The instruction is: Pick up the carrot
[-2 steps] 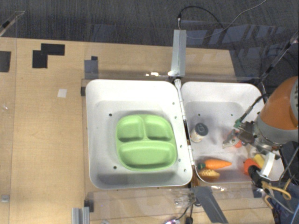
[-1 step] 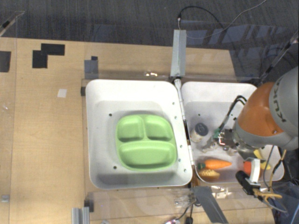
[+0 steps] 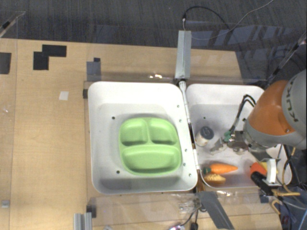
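The carrot (image 3: 222,168), orange with a green tip at its left end, lies along the near side of the right bin (image 3: 218,99). My gripper (image 3: 228,143) hangs just behind the carrot, a little above the bin floor and apart from it. It stands open with nothing between its fingers. The grey arm with its orange band (image 3: 270,115) reaches in from the right and hides part of the bin's right side.
A yellowish item (image 3: 215,178) lies right in front of the carrot. A small white and grey cup (image 3: 205,134) stands left of the gripper. An orange-red item (image 3: 258,167) lies at the bin's right. The left bin (image 3: 103,128) holds a green divided plate (image 3: 149,145).
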You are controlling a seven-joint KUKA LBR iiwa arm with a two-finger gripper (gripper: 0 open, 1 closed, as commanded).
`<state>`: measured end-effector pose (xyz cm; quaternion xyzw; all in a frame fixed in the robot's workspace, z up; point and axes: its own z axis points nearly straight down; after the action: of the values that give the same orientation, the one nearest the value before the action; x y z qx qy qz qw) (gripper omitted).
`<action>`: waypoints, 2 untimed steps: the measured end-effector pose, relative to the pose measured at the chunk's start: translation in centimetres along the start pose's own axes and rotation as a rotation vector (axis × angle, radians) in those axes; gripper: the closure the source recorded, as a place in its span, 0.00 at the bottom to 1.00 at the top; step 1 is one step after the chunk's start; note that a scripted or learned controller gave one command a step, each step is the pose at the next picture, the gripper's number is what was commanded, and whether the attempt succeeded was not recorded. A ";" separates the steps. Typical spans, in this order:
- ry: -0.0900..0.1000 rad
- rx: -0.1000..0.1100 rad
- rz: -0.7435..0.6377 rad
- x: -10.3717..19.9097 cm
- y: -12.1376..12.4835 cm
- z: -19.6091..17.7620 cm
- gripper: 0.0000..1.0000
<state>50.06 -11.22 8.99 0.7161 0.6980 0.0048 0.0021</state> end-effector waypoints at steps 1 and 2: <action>-0.003 0.008 -0.260 0.9 -1.3 -5.3 0.00; -0.003 0.007 -0.260 1.0 -1.2 -6.2 1.00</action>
<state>48.82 -10.26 15.17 0.6195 0.7850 0.0011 0.0014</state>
